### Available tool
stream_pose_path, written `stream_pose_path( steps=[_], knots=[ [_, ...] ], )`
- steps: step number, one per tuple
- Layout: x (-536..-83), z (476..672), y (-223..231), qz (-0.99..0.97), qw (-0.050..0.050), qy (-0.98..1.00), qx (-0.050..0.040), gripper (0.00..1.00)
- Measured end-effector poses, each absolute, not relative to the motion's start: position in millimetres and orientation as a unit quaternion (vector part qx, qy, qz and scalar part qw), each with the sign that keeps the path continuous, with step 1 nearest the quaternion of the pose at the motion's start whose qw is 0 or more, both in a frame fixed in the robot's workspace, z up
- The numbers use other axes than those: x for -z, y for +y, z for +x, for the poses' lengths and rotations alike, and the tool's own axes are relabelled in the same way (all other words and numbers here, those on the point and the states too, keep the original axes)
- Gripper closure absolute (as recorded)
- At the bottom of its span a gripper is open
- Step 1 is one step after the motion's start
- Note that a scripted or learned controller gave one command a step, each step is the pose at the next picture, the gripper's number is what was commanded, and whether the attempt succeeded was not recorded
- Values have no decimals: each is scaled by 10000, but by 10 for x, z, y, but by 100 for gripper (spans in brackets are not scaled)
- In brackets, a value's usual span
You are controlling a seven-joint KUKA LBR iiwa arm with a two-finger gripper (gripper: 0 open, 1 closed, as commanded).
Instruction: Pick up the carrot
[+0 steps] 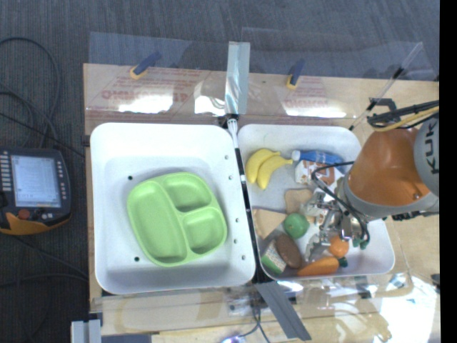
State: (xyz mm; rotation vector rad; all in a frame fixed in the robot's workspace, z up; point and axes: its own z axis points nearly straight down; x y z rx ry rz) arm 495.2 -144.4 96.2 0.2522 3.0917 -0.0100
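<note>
The worktop (107, 84) carried two shallow white bins set side by side. The left bin (114, 148) held a green three-compartment tray (177, 217), lying flat near its middle. The right bin (335, 138) held two yellow bananas (261, 166) at its upper left, touching each other, and a blue-and-white packet (318, 157) just beside them. A green ball-shaped item (295, 225) lay near the bin's middle, with a brown oval item (288, 251) below it. A handheld control pendant (32, 189) with a lit screen rested on the dark carpet (214, 6), well apart from the bins.
</note>
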Motion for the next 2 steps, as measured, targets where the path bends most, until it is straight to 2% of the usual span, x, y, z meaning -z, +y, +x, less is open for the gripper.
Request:
stream_pose_path(
  steps=[1, 2],
  knots=[
    [-964, 4956, -1591, -683, 192, 9975, 53, 0],
    [-1077, 4981, -1580, -686, 217, 9974, 58, 100]
  ],
)
